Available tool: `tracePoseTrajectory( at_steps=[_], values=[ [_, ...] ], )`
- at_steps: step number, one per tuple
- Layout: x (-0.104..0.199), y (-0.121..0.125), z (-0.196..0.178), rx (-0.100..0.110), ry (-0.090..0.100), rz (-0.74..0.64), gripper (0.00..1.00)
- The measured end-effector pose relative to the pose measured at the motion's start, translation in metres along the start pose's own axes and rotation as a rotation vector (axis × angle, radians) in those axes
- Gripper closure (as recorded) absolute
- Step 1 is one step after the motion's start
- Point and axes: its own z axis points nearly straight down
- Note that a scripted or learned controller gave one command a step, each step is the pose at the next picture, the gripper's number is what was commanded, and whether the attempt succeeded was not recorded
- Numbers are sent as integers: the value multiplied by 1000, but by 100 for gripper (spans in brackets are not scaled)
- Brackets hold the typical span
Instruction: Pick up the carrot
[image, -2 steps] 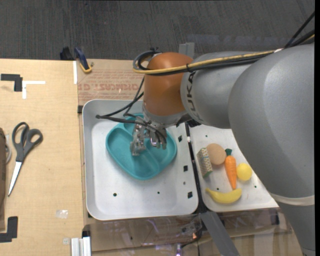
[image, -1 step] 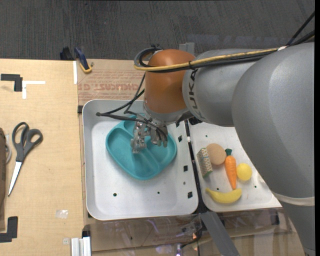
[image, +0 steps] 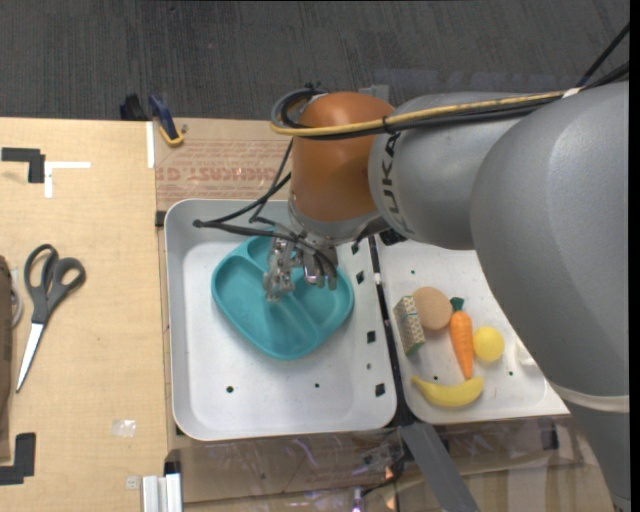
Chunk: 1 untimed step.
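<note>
While the arm (image: 480, 170) stretches in from the right across the top of the right bin (image: 520, 400), the toys lie in a cluster at that bin's near side. Nearest the bench's front edge is a banana (image: 448, 390), lying flat and curving upward at both ends. Just behind it, the carrot (image: 461, 338) lies lengthwise, green top pointing away and orange tip almost touching the banana. A lemon (image: 488, 344) sits just right of the carrot. Left of the carrot rests a brownish egg (image: 432, 308), and touching the egg's left side is a small tan block (image: 409, 325), tilted.

Across the divider, the left bin (image: 200, 400) holds a teal divided plate (image: 250, 300), which lies toward the bin's far half. Above the plate's right part hangs the gripper (image: 290, 272), its metal fingers (image: 277, 280) pointing down over the teal surface, well apart from the carrot in the other bin. Nothing shows between the fingers; whether they are spread or pressed together, I cannot tell. The orange band (image: 335, 150) sits directly behind the gripper, with black and yellow cables (image: 300, 105) looping over it.

Left of the bins, on the tan bench (image: 90, 400), scissors (image: 42, 300) lie with their handles away and blades toward the front. Beyond the left bin lies a strip of printed cardboard (image: 215, 165), and past it a dark floor (image: 300, 40).
</note>
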Motion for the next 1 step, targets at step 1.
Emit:
tracePoseTrajectory(
  at_steps=[1],
  values=[
    [-1, 0, -10, 0, -4, -1, 100]
  ],
)
